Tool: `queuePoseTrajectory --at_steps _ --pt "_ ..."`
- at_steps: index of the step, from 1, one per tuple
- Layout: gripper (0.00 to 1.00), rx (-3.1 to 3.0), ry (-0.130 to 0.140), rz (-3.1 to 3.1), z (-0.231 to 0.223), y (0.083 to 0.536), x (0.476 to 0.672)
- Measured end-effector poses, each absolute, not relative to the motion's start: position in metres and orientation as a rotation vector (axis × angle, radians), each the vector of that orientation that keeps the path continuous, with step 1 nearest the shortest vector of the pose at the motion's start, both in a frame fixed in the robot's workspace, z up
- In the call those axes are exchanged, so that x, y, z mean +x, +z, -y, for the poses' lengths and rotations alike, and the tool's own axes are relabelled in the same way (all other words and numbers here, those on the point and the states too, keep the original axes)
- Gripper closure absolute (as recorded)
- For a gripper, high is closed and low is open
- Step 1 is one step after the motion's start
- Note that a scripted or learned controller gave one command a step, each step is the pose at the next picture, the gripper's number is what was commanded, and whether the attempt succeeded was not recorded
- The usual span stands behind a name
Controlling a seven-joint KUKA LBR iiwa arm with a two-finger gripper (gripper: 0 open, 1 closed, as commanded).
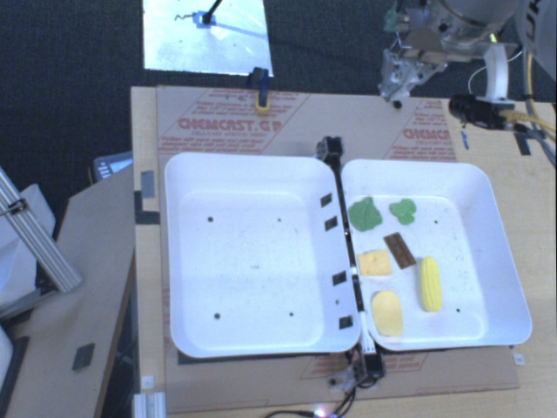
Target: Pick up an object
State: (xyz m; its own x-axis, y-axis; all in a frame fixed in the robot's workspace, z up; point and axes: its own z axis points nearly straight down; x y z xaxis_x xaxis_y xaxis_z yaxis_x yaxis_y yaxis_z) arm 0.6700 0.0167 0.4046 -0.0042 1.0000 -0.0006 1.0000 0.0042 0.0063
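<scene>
On the bench (487, 155), seen from the single fixed camera above at a slant, two shallow white bins sit side by side, touching along a central seam fitted with small dark clips (339, 277). Left bin (252, 251): a bare white floor marked by a few small dark dots. Right bin (487, 233): six objects grouped toward its left and middle. Two green leafy pieces lie at the far side, the larger green piece (365, 213) close to the seam and the smaller green piece (403, 209) just beside it to the right. A dark brown bar (399, 250) lies tilted near the bin's middle, touching or almost touching a pale yellow block (375, 263) on its left. A yellow corn cob (430, 284) lies lengthwise to the right of the bar, apart from it. A pale yellow oval piece (387, 313) rests nearest the camera, just below the block. None of these objects is lifted; all rest on the bin floor.

Gripper (397, 91): raised beyond the far rim of the right bin, over the brown printed board (226, 124) under the bins, well apart from every object. Nothing is seen between its fingers; whether they are spread or pressed together cannot be told at this scale. Grey arm (474, 7): enters at upper right, with cables (531, 120) trailing beside it.

Background, upper left: a pale square sheet (204, 24) on dark floor.
</scene>
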Motion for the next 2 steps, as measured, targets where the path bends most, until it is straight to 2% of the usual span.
queuePoseTrajectory --at_steps 1,2 --pt "1.0 2.222 0.001 -2.218 0.05 0.388 0.659" --pt "1.0 2.212 0.002 -2.233 -0.015 0.35 0.669"
